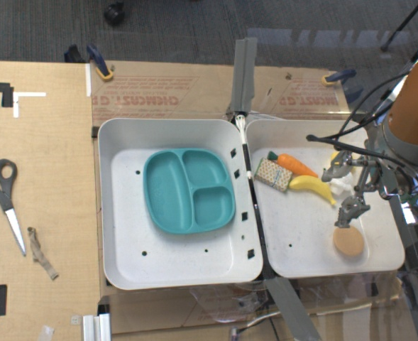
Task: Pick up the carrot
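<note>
Here the gripper (345, 190) hangs over the right bin (294, 258), its two metal fingers (349, 212) spread apart with nothing between them. The carrot (294, 164) lies well clear of it, off to the gripper's left in the view and a little toward the far rim, flat on the bin floor. Long axis runs on a slant: green leafy end up and left, orange tapered tip down and right, pointing roughly toward the gripper. Surface looks smooth and glossy, toy-like. Touching or just beside its near side lies a yellow banana (314, 187), curved, also smooth, stretching right to end close under the gripper's far finger. At the carrot's left end sits a small tan block (273, 175), rectangular, speckled, tilted. Just nearer the camera than the gripper's lower finger rests a round tan disc (348, 242), matte; whether the fingertip touches it cannot be told. Further left from the gripper, the left bin (116, 261) bears a teal divided plate (190, 190), three compartments, rounded corners, smooth plastic. Both bins are shallow, white, with small dark holes in the floor.
</note>
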Controlling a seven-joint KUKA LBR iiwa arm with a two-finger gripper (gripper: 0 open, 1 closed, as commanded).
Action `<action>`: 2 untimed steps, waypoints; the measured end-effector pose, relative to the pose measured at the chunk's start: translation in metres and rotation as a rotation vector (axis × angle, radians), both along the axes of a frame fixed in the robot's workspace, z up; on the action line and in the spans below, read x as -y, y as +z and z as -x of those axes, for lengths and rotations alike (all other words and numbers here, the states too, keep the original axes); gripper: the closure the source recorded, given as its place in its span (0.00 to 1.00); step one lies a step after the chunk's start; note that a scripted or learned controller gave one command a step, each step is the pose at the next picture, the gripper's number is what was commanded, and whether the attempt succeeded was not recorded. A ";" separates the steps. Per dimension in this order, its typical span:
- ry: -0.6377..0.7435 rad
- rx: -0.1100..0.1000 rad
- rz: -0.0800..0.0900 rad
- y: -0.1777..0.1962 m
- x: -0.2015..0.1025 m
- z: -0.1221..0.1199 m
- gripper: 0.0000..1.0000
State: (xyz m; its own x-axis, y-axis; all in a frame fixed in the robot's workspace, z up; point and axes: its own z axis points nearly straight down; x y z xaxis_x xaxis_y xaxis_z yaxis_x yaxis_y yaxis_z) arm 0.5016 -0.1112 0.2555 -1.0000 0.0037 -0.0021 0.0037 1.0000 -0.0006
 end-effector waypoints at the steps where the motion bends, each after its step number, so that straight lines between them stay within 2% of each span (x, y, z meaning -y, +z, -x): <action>1: -0.272 0.002 0.000 -0.054 0.008 -0.046 0.00; 2: -0.499 0.003 0.000 -0.163 0.015 -0.114 0.00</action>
State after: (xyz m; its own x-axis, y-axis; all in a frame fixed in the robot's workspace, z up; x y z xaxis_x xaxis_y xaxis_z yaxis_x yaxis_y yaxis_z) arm 0.6159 -0.1266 0.0928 -0.8764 0.4816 -0.0043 0.4816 0.8764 0.0005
